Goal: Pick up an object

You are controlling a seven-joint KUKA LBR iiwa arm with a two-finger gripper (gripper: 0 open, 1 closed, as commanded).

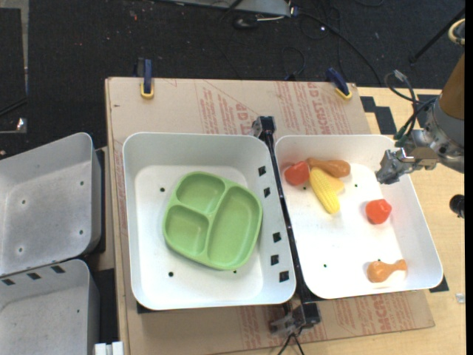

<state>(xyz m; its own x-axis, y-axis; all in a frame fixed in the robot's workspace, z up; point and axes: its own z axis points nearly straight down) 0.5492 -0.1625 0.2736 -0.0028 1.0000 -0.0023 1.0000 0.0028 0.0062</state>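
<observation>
The right bin [414, 261] holds a yellow corn cob [325, 189], a red tomato-like piece [297, 173] to its left, an orange-brown sausage-shaped piece [330, 166] behind it, a red pepper-like piece [378, 211] and an orange drumstick [386, 271] near the front right corner. My gripper [389, 168] hangs over the right bin's far right edge, above and to the right of the red pepper-like piece. Nothing shows between its fingers.
The left bin [140, 272] holds a green divided plate [213, 220]. Both bins rest on a cardboard-topped bench [222, 106] with clamps at the back. Grey trays [44, 191] lie off to the left. Cables trail on the dark floor behind.
</observation>
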